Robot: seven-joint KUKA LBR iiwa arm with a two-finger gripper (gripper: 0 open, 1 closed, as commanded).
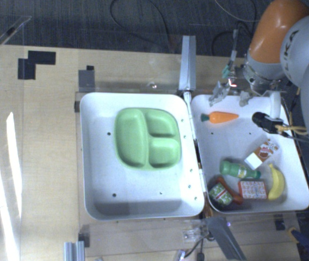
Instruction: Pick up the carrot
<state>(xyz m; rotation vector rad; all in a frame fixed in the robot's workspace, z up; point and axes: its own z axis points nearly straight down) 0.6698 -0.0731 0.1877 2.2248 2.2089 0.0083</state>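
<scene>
Snack packs [236, 190], banana [276, 181]: right bin [301, 197], far below jaws. Carrot [222, 117]: bin floor, just below jaws. Jaws [230, 97]: spread open, holding nothing. Task: grasp and lift not yet done.

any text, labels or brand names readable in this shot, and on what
No text can be read here.
Red box: printed front, too blurred to read.
Green bottle: label too small to read.
Red and green packet: print blurred.
Small packet by the banana: markings unreadable.
Carrot and green tray: no markings visible.
</scene>
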